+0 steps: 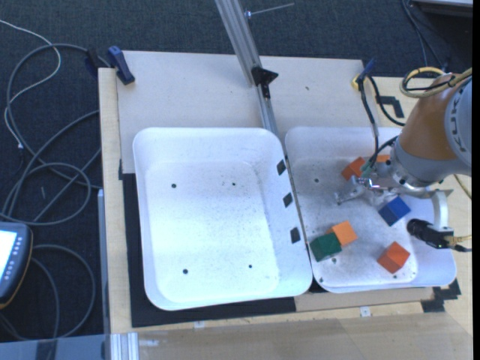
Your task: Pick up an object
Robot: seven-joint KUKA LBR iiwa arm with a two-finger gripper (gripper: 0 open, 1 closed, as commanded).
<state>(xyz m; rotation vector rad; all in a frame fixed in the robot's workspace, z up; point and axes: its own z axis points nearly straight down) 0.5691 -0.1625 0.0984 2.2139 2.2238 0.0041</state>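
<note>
Gripper (352, 195) is hovering in the right bin (315, 152), its fingers possibly apart, though the view is too poor to tell; the rigid, light orange block (353, 169) is lying just beyond it, best pinched across 2 flat opposite faces

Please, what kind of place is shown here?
Probably a robot test bench in a lab: two white bins clamped to a board, small coloured blocks for grasp trials, and loose cables on dark carpet.
</note>
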